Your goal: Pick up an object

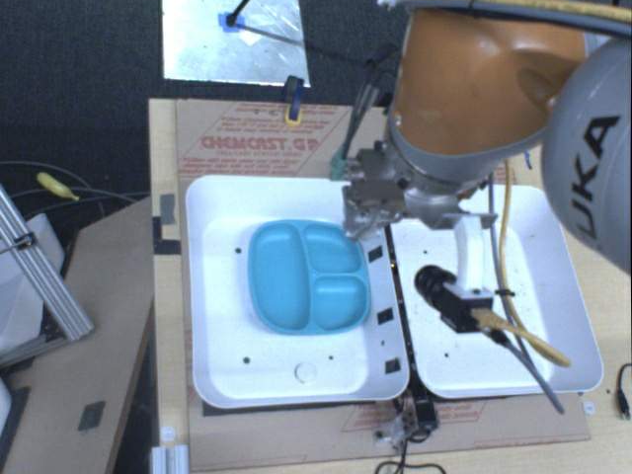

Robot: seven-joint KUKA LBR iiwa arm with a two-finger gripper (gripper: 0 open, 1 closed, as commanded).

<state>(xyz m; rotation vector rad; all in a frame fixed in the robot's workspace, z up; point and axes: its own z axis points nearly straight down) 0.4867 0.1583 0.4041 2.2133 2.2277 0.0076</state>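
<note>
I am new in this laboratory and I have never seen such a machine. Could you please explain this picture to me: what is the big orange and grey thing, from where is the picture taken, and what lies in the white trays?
The big grey and orange shape is a robot arm that reaches in from the right. The picture comes from one fixed camera above the bench, looking down at a slant. At the arm's end is its gripper, a tool for grasping. It hangs over the upper right corner of a blue divided plate. This plate has three compartments and lies in the left white bin. The right white bin stands beside it, and both rest on a cardboard sheet. I see nothing held by the gripper.
</note>
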